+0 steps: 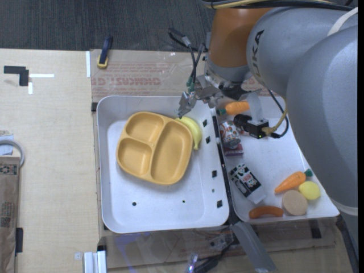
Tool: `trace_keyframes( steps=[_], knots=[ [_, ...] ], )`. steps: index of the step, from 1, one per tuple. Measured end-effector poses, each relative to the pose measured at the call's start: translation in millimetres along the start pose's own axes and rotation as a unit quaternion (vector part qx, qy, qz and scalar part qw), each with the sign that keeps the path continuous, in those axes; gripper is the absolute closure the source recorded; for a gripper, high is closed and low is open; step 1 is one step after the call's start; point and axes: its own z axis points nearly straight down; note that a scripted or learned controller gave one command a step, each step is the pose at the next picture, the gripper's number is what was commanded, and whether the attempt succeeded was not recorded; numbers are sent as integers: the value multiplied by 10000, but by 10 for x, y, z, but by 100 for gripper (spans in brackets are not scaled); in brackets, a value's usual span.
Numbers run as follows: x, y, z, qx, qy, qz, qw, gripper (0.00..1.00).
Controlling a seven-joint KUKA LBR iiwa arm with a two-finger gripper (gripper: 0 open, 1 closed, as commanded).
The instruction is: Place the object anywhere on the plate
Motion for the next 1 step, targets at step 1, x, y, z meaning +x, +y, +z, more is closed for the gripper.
trace_keyframes(
  steps=[1],
  knots=[
    [50,-1254,-175,14,8,422,9991,0]
  ],
)
